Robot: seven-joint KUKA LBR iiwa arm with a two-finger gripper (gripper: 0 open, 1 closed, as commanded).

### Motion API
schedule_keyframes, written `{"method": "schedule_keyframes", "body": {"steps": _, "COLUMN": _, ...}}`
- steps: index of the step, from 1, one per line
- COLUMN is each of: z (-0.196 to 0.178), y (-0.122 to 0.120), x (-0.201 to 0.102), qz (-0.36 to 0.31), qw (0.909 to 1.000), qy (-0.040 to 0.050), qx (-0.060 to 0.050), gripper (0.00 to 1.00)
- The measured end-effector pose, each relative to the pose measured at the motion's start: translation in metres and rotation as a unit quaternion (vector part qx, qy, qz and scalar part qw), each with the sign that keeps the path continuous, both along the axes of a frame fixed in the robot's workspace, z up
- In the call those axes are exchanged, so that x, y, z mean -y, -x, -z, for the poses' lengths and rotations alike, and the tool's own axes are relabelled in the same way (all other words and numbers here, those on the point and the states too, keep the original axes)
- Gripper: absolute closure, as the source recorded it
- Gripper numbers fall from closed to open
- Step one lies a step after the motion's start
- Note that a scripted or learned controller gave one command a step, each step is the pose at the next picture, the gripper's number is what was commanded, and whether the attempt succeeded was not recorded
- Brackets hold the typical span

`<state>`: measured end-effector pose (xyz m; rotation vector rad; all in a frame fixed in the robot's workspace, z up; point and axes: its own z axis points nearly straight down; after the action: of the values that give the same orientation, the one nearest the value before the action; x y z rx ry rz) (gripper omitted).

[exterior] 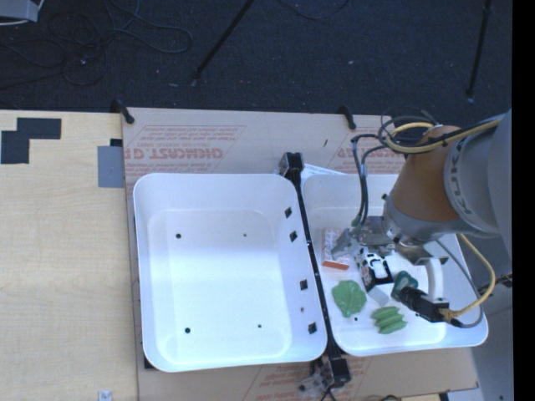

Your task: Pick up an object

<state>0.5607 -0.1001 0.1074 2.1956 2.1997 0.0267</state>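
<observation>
hovering low in the right bin, the gripper sits just right of the green leaf and a little above it in the view. whether it is open or closed cannot be told from here, and nothing is visibly held by it.

taking the leaf as landmark: a green ridged piece lies just to its right, near the bin's front edge; a small red-and-white item lies just behind it, with a grey scrap further back; the divider runs along its left, and the left bin lies beyond that.

to do this well, i'd judge the tool should centre over one item, most likely the leaf, come straight down, and close only once it straddles the piece. the items crowd each other, so a slanted approach could push them away.

the arm reaches in from the right, its orange band above the wrist, bent down over the bin with cables looping around it.
</observation>
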Motion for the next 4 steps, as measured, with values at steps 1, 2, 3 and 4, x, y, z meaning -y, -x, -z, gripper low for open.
{"method": "schedule_keyframes", "body": {"steps": 1, "z": 0.001, "y": 0.0, "x": 0.001, "qz": -0.001, "qw": 1.0, "qy": -0.001, "qx": 0.001, "gripper": 0.0}}
{"method": "schedule_keyframes", "body": {"steps": 2, "z": 0.001, "y": 0.0, "x": 0.002, "qz": -0.001, "qw": 1.0, "qy": -0.0007, "qx": 0.001, "gripper": 0.0}}
{"method": "schedule_keyframes", "body": {"steps": 3, "z": -0.012, "y": -0.001, "x": 0.009, "qz": 0.002, "qw": 1.0, "qy": 0.0055, "qx": 0.005, "gripper": 1.0}}
{"method": "schedule_keyframes", "body": {"steps": 4, "z": -0.288, "y": 0.056, "x": 0.027, "qz": 0.001, "qw": 0.9999, "qy": -0.004, "qx": -0.01, "gripper": 1.0}}
